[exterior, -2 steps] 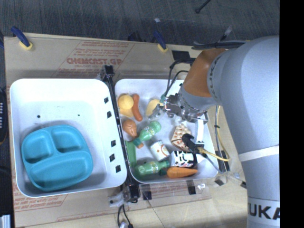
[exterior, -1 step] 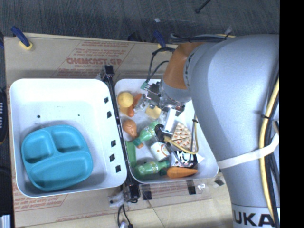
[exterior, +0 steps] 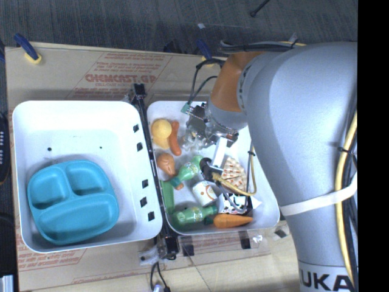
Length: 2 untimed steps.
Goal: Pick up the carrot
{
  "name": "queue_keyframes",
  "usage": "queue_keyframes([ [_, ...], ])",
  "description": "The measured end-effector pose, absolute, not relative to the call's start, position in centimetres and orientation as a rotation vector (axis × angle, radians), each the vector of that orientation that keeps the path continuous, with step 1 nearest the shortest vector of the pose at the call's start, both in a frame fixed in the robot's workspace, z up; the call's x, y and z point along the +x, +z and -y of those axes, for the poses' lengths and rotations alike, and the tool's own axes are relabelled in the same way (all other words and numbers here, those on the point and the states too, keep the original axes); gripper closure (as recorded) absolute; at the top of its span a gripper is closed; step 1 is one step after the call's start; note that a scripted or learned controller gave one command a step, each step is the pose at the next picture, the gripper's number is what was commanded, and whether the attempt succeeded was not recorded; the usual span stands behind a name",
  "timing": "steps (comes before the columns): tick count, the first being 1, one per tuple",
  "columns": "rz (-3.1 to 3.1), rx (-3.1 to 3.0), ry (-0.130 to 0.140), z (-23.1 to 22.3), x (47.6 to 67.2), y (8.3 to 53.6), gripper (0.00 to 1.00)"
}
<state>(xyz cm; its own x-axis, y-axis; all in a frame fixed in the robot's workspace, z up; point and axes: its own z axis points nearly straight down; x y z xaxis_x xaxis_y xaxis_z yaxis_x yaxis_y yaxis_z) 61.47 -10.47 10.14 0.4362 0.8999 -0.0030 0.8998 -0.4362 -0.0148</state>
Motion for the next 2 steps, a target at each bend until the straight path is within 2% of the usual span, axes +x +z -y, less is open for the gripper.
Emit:
queue_keyframes([
  [1, 1.663, -2.652, 0.017, 10.5, 61.5, 10.1, 0.00],
  [2, 1.071, -2.941, 0.019, 9.2, 56.9, 9.0, 0.00],
])
